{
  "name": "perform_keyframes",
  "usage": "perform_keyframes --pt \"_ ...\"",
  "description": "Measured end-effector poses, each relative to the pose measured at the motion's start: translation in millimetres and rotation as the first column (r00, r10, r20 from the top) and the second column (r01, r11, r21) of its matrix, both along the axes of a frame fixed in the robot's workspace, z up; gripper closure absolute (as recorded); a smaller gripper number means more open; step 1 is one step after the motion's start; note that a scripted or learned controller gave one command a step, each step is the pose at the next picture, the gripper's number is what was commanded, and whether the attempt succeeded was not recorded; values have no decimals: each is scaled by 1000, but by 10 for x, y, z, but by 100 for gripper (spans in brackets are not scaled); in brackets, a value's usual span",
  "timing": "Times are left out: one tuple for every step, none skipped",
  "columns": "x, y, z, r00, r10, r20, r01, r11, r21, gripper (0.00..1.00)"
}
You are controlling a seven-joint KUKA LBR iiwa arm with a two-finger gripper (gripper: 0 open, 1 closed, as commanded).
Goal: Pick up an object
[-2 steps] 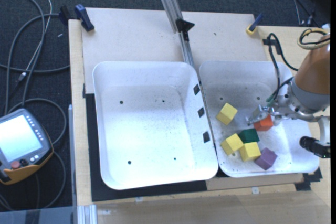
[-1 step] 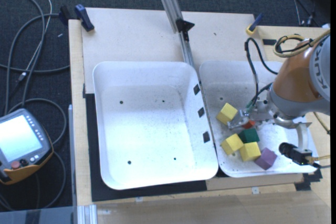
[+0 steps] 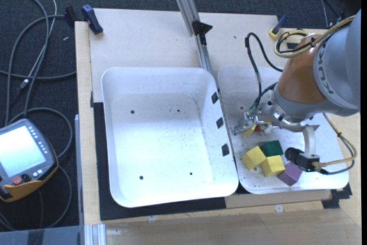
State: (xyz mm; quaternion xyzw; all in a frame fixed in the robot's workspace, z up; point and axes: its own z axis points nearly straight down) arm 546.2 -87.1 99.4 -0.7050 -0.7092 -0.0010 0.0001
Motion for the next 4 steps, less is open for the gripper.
perform_keyframes --pt "-144 -8 1 1000 -6 -5 6 1000 0 0" --pt "-515 -131 3 1000 -8 -4 8 1000 0 0" --pt "202 6 6 1000 -1 5 1 1000 -2 0" --pt "513 -11 3 1000 -3 2 3 1000 -2 0"
